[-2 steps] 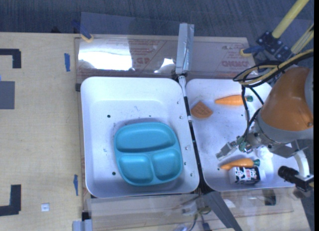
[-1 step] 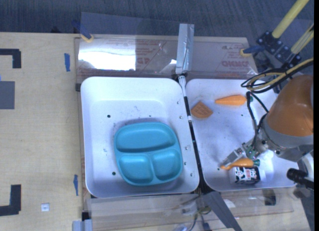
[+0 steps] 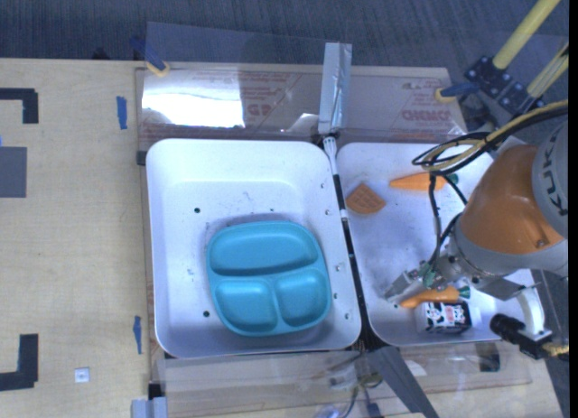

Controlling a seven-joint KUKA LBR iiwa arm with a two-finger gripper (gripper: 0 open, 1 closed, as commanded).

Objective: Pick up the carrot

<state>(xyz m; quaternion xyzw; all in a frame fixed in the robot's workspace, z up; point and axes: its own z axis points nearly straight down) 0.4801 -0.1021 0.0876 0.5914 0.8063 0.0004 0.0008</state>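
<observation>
Lying crosswise in right bin (image 3: pixel 388 227), carrot (image 3: pixel 417 182), tip seemingly leftward

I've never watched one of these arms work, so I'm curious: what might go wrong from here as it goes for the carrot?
The gripper sits low in the right bin, while the carrot lies near the far edge, partly behind dangling cables; those might snag or nudge it. A small orange piece and a black-and-white item lie beside the gripper, so it might grab the wrong thing.
</observation>
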